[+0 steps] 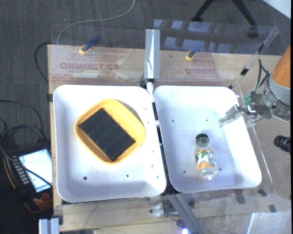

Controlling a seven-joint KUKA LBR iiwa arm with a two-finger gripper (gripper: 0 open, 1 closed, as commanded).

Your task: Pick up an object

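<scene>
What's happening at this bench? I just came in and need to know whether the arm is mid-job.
The arm's hand is over the upper right corner of the right bin, with nothing visibly in it. A small bottle with a dark cap lies on its side in that bin, apart from the hand. The left bin holds a yellow dish with a dark square pad on it. Nothing has been picked up yet.

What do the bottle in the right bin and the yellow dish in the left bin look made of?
Bottle: probably clear plastic, see-through with a dark cap and an orange label. Yellow dish: probably smooth plastic, evenly coloured; its dark ribbed insert's material is unclear.
</scene>
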